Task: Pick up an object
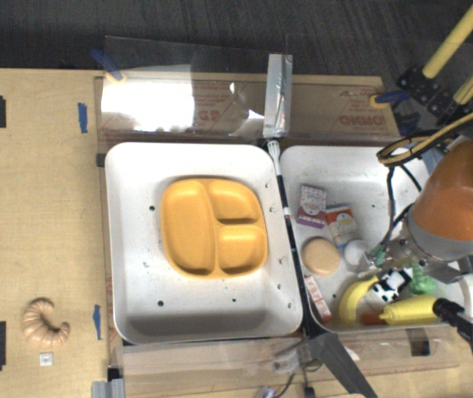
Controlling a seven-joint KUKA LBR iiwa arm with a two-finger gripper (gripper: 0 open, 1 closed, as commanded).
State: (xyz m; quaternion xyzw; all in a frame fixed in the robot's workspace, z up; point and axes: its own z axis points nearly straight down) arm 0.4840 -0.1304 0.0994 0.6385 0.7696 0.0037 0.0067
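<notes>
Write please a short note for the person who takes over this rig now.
Gripper: low in the right bin, among the items; finger state unclear.
Right bin holds a banana, a yellow bottle, a round tan item, a small packet.
Left bin holds a yellow tray.
Done: nothing seen lifted.
Left: grasp one item and raise it.

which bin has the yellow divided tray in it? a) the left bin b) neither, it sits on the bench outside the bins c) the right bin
a) The yellow divided tray lies in the middle of the left bin, while the right bin holds the banana and other small items.
</notes>
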